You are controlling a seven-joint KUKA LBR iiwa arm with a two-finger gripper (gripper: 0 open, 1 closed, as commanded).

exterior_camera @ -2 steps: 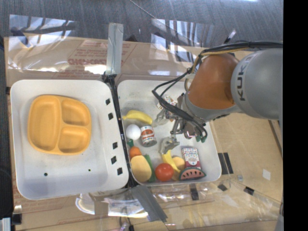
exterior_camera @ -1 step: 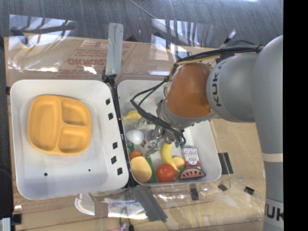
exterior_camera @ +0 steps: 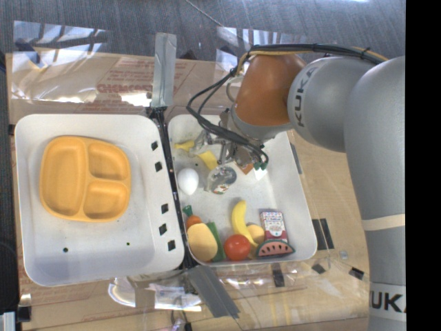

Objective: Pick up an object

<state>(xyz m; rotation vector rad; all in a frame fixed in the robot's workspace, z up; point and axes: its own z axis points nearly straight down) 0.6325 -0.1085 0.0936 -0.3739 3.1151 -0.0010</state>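
1. Camera view: 2 shallow white bins sit side by side. The left bin (exterior_camera: 27, 185) holds a yellow divided tray (exterior_camera: 84, 178). The right bin (exterior_camera: 296, 198) holds the toy food the arm can choose from.
2. Camera view: the gripper (exterior_camera: 222, 158) is down in the upper part of the right bin, under the orange wrist band (exterior_camera: 265, 92). Whether it is open, closed or gripping anything, I cannot tell; the wrist and cables cover it.
3. Camera view: candidates near the gripper are a white egg (exterior_camera: 187, 181) just to its left, a yellow wedge (exterior_camera: 207, 160) and a shiny round piece (exterior_camera: 222, 179) right below it. Which one is the target I cannot tell.
4. Camera view: well apart, along the bin's near edge, lie a banana (exterior_camera: 238, 219), a red tomato (exterior_camera: 237, 246), a yellow rounded piece (exterior_camera: 201, 242), a watermelon slice (exterior_camera: 275, 249) and a small printed packet (exterior_camera: 273, 222).
5. To do this step well, I judge the arm should centre on 1 item, descend straight, close fully, then lift slowly.
6. Risk, as I judge it: the egg is smooth and round and may squirt out; crowded neighbours could get nudged.
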